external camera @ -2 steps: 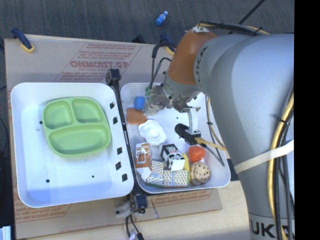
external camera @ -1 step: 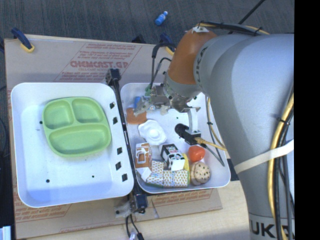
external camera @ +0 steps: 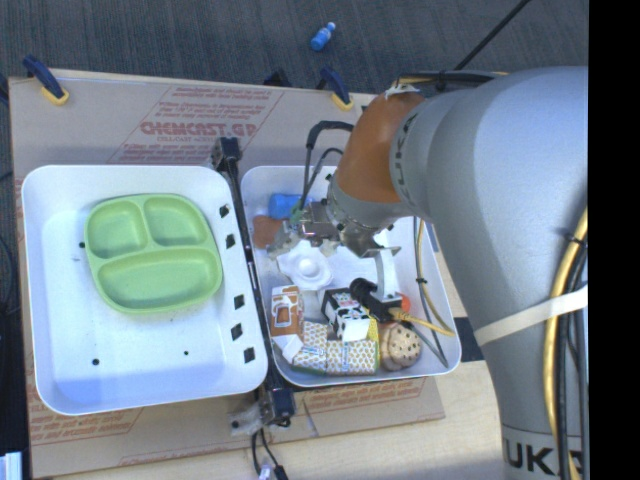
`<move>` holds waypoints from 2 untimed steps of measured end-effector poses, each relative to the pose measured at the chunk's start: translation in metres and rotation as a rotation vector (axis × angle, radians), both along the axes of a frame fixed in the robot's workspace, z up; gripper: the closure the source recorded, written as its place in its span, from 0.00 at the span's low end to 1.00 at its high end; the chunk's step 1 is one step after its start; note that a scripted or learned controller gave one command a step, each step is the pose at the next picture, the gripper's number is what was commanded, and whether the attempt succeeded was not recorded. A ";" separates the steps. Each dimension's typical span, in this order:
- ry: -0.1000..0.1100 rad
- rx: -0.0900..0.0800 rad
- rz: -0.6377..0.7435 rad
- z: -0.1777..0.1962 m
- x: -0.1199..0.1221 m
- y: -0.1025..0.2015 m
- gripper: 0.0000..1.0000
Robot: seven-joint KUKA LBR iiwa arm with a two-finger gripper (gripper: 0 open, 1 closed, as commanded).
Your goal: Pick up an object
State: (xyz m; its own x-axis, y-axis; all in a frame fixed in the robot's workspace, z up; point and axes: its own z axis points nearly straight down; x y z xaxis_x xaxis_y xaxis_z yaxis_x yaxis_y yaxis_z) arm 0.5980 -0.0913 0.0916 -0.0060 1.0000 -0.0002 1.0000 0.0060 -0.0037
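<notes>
The right bin (external camera: 432, 298) holds a heap of small objects. A blue item (external camera: 282, 205) and a brown one (external camera: 264, 231) lie near its back left corner, and a white round piece (external camera: 305, 266) sits in the middle. Toward the front are an orange-and-white carton (external camera: 287, 310), a black-and-white box (external camera: 348, 318), a patterned packet (external camera: 335, 355) and a round cookie (external camera: 402, 346). My gripper (external camera: 312, 230) is low inside this bin, just above the white piece and beside the brown item. The grey arm with its orange band (external camera: 368, 163) covers the bin's back right part.
The left bin (external camera: 50, 268) carries a green divided plate (external camera: 152, 251). A black hinge strip (external camera: 240, 258) runs between the bins. Blue clamps (external camera: 45, 78) (external camera: 335, 85) grip the cardboard base. A small blue item (external camera: 321, 36) lies on the floor beyond the bench.
</notes>
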 end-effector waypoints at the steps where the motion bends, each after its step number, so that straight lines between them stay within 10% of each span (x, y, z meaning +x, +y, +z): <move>1: 0.000 0.000 0.001 0.000 -0.040 0.001 0.00; 2: -0.002 0.000 -0.003 0.023 -0.045 -0.078 0.00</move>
